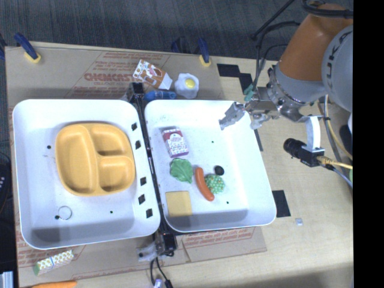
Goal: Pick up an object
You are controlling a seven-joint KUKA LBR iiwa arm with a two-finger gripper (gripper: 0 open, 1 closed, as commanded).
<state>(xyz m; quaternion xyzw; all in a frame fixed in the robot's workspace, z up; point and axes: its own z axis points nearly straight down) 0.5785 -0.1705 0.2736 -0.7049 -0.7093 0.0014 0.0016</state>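
Note:
The right white bin (252, 179) holds several toy foods: a red-labelled packet (174, 141), a green leafy piece (182, 170), an orange carrot (203, 183), a green bunch of grapes (215, 183), a small black item (219, 171) and a tan square slice (179, 203). My gripper (239, 114) hangs over the bin's upper right corner, above and right of the packet, with its fingers apart and nothing between them.
The left white bin (27, 161) holds a yellow divided tray (96, 157). Behind the bins lie a small snack box (146, 72), a blue item (159, 94) and a white and yellow egg (187, 84). Blue clamps (27, 47) hold the cardboard's far edge.

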